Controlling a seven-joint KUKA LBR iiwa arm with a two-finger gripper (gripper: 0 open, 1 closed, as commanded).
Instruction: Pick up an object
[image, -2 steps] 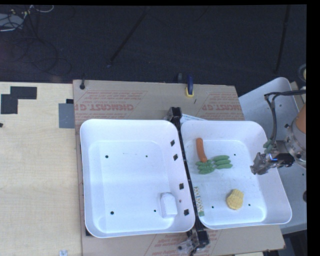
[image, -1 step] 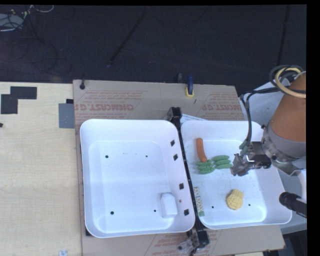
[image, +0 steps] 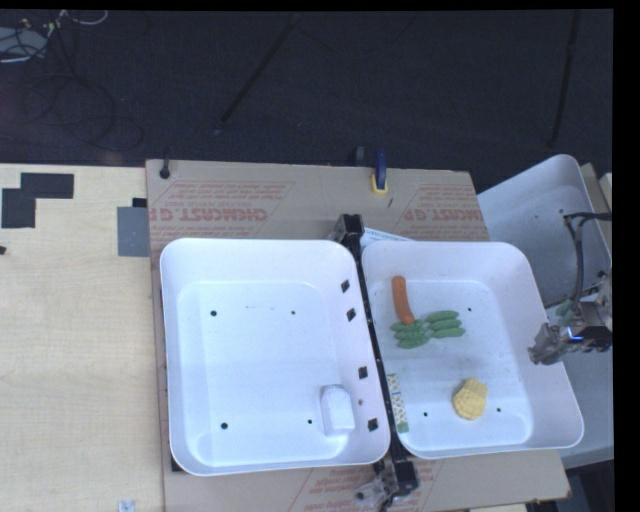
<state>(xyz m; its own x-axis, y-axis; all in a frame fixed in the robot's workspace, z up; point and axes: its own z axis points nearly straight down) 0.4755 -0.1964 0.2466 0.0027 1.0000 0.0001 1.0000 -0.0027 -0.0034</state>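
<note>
Lying left of pincer (image: 548, 347), corn (image: 470, 398), carrot (image: 401, 299)

Dark carpeted floor (image: 300, 80) spans the top of the frame, with loose cables (image: 50, 40) at upper left. A pale wooden bench top (image: 70, 350) fills the left side, bearing black (image: 35, 195) and grey (image: 131, 230) patches. A printed cardboard sheet (image: 300, 205) covers the centre.

Right bin: orange carrot-like stick (image: 401, 298) lying near-vertical at upper left, green pea pods (image: 432, 328) fanned sideways just below it, lumpy yellow corn piece (image: 470, 399) lower centre. Left bin: small white block (image: 337, 408), lower right corner.
</note>
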